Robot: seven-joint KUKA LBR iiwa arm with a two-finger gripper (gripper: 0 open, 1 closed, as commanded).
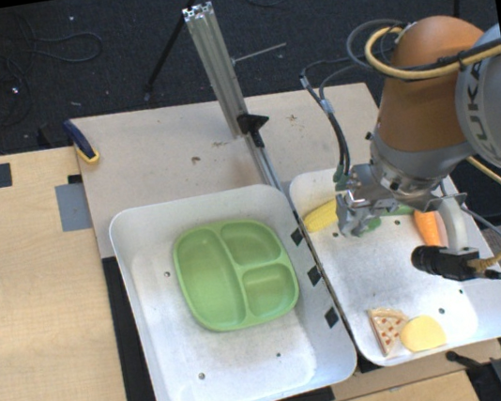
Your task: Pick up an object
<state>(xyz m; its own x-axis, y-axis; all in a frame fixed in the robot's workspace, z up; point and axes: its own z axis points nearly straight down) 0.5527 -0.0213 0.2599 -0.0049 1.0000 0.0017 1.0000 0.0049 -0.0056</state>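
Grey arm: my arm reached in from the right, its gripper (359,215) low over the right bin (376,269).
Grasp: I could not tell whether it was released or clenched.
Targets: a yellow piece (321,217) lay just beside the gripper, an orange carrot (428,228) near the arm, and a pizza slice (386,328) touching a yellow round (422,334) at the bin's near edge.
Left bin: a green divided plate (236,273) sat in it.
Risk: I judged the yellow piece, close to the bin wall, could get nudged aside and missed.
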